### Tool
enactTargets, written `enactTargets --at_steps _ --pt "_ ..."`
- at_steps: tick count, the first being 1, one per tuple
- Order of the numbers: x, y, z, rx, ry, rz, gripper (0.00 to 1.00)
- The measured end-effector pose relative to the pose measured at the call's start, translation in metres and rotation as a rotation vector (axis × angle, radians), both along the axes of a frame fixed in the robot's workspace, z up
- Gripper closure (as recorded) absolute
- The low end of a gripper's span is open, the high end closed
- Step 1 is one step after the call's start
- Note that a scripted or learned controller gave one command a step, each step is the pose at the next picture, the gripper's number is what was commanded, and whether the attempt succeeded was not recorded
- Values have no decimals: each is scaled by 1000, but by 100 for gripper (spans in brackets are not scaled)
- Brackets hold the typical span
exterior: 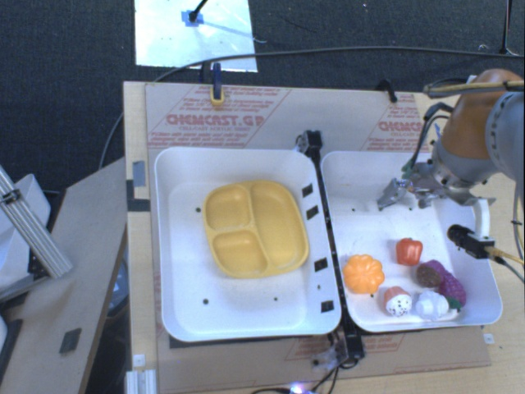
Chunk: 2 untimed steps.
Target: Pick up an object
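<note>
The tool (395, 195) is hovering released over the right bin's (361, 179) bare upper half, gripping nothing. The toys, pumpkin (363, 273) and pepper (408, 251) included, are lying untouched nearer the front; the pick is looking barely begun.

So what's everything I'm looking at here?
bins: 2, white, side by side on the bench
tray: 1, yellow, three compartments, in the left bin
pumpkin: 1, orange, right bin, near the divider
pepper: 1, red, right bin
grapes: 1 bunch, purple, right bin, front right
white toy: 1, right bin, front edge
spotted toy: 1, pink and white, beside the pumpkin
sheet: 1, white, on the floor behind the bench
arm: 1, grey and orange, over the right bin
gripper: 1, metal, above the right bin's back half
</note>
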<state>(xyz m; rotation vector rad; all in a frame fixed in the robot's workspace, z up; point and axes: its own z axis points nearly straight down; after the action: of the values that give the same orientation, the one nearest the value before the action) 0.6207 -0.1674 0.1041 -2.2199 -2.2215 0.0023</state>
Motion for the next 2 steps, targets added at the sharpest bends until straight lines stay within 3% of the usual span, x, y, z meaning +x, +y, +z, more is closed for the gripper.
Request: enactTargets --at_steps 1,2 --pt "1 0 -20 0 -2 1 0" --pt "2 0 -8 -1 -7 1 100"
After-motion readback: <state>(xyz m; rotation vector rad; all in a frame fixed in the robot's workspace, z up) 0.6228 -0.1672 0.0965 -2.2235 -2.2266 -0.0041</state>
